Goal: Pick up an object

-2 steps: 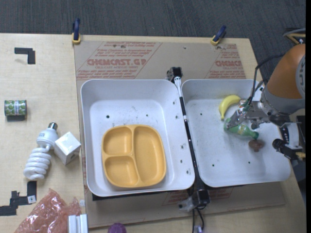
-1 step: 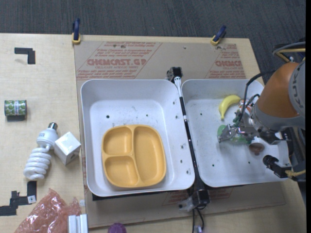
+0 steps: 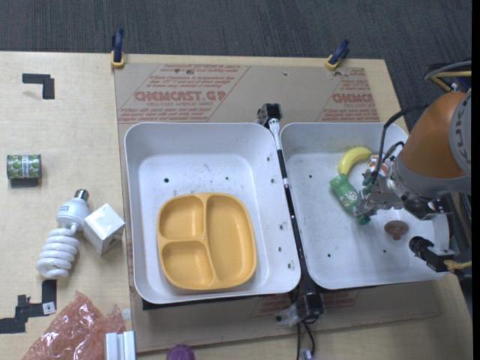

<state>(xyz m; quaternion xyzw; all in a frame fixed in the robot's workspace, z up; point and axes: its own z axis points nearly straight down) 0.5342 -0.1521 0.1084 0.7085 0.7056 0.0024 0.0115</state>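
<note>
From above, the end effector (image 3: 367, 201) sits low in the right bin (image 3: 315, 265), touching a green packet (image 3: 345, 193) beside a banana (image 3: 354, 158); I cannot tell its grip. A yellow divided plate (image 3: 206, 242) fills the left bin (image 3: 150, 145).

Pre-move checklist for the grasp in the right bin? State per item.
1. Gripper over a target: ok, it sits at the lower end of the green packet in the right bin.
2. Object held between the fingers: cannot tell, the wrist hides the contact.
3. Neighbours clear of the target: not ok, the banana lies right at the packet's upper end.
4. Small brown object out of the way: ok, it lies apart, to the right of the gripper.
5. Clearance from the bin wall: ok, the gripper is well inside the bin.
6. Left bin contents undisturbed: ok, the yellow divided plate lies flat.
</note>
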